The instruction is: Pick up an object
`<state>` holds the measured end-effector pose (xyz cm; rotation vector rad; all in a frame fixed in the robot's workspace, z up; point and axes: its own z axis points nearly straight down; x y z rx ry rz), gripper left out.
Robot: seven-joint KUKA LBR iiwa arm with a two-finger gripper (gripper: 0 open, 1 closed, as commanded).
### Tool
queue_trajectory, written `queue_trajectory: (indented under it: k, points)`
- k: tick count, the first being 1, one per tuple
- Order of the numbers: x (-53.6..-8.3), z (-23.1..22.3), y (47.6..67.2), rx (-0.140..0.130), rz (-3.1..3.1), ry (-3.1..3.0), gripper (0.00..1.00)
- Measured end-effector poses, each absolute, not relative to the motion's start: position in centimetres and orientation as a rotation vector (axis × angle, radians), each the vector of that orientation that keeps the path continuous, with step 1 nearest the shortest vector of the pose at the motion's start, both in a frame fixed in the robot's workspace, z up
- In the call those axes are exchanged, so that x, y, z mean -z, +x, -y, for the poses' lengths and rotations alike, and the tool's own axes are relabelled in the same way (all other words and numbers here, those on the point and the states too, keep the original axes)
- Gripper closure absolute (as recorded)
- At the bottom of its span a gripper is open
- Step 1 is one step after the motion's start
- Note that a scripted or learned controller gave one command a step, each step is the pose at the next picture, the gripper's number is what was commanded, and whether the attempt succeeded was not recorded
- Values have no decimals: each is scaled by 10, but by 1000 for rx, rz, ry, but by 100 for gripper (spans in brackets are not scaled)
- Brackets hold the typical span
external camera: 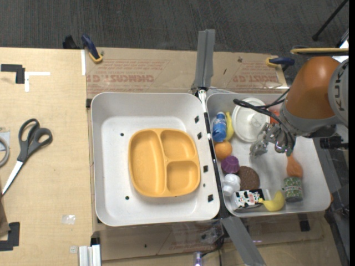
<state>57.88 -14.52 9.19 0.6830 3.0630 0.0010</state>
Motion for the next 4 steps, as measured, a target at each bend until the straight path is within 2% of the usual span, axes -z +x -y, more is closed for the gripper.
queue_trajectory:
  k: [1,2,3,4]
  points:
    - [-237,142,652,0,-3080,587,100]
    - [-362,223,641,3,-3134,57,100]
    - [-410,222,647,2,-3115,-350,100]
    - [-429,221,661,2,-3011,-871,100]
